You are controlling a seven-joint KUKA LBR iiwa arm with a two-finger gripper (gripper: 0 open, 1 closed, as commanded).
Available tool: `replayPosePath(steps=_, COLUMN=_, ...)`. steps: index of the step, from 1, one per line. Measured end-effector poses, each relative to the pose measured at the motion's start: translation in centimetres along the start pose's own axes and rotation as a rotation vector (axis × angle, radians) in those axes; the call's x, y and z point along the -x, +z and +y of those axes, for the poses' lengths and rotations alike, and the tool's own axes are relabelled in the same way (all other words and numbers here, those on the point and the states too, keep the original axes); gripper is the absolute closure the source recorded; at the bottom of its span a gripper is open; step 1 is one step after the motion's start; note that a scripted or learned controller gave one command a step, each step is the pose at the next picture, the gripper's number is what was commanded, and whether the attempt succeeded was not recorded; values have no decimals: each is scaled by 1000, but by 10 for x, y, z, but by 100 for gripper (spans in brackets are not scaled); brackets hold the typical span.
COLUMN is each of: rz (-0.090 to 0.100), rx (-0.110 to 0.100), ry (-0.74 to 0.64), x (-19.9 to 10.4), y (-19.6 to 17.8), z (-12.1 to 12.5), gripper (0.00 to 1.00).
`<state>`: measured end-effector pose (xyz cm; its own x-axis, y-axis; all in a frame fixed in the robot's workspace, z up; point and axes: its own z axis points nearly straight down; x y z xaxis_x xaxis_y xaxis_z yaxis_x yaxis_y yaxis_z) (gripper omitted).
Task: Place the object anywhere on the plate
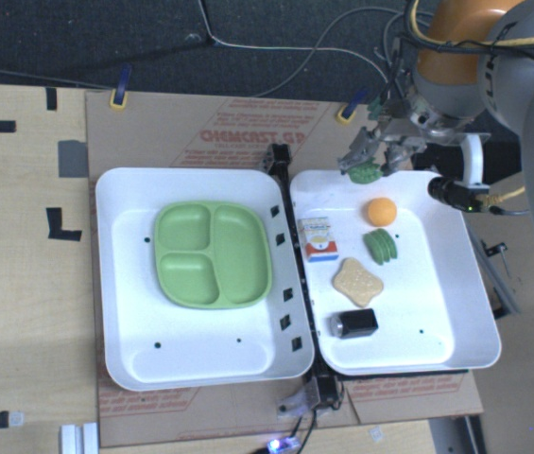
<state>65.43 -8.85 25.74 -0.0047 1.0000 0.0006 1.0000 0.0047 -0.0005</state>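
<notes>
Red lettering runs upside down across the brown cardboard sheet [248, 126] under the bins, too blurred to read; nothing else is legible.

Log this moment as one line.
gripper: fingers shut on green object, above right bin's far edge | plate: left bin, bare

A wooden bench [21, 282] bears cardboard [238, 126] under two white bins [115, 282].
</notes>
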Motion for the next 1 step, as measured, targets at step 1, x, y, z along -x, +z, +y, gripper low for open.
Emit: replayPosePath(steps=1, rz=0, rx=-2, ry=-1, x=-54, y=15, z=-5, gripper=100)
